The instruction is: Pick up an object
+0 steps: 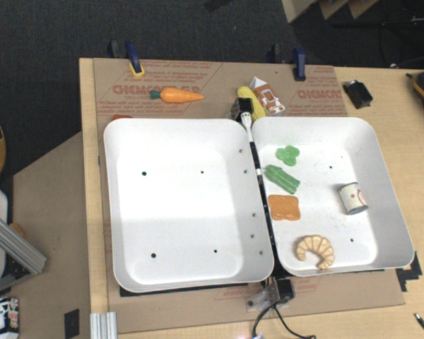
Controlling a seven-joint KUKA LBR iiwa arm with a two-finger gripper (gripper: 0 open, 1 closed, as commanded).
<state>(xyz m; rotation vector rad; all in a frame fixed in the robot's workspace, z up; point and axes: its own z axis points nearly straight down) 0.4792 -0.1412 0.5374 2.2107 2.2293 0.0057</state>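
The right bin (371, 147) holds several small objects. A green leafy piece (288, 155) lies near its upper left, with a green pod-shaped piece (282, 179) just below it. An orange slab (283, 207) rests lower, beside the divider between the bins. A tan croissant (316, 251) lies near the front edge. A small white can (352, 198) lies on its side toward the right.
The left bin (127, 189) sits beside the right one. Behind the bins on the cardboard lie a toy carrot (177, 96), a yellow banana-like piece (247, 99) and a small carton (267, 99). Blue clamps (298, 63) hold the board's far edge.
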